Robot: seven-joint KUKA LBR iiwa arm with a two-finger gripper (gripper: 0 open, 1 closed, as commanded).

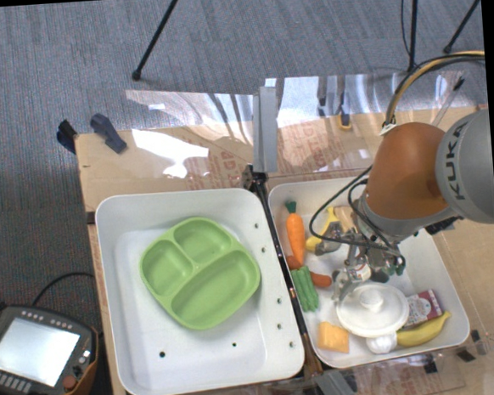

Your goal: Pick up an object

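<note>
Green plate (201,272) sits in the left bin (121,330). Over the right bin (450,291), the gripper (365,270) hangs beside a white lid (372,309); its grip I cannot tell.

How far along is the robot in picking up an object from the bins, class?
Done: the arm has reached into the right bin, and its gripper sits low among the toy food, just above the white lidded pot.
In hand: nothing can be seen between its fingers.
Left: grasping and lifting. The carrot, cheese wedge and banana lie in the bin; the green plate lies in the left bin.
</note>
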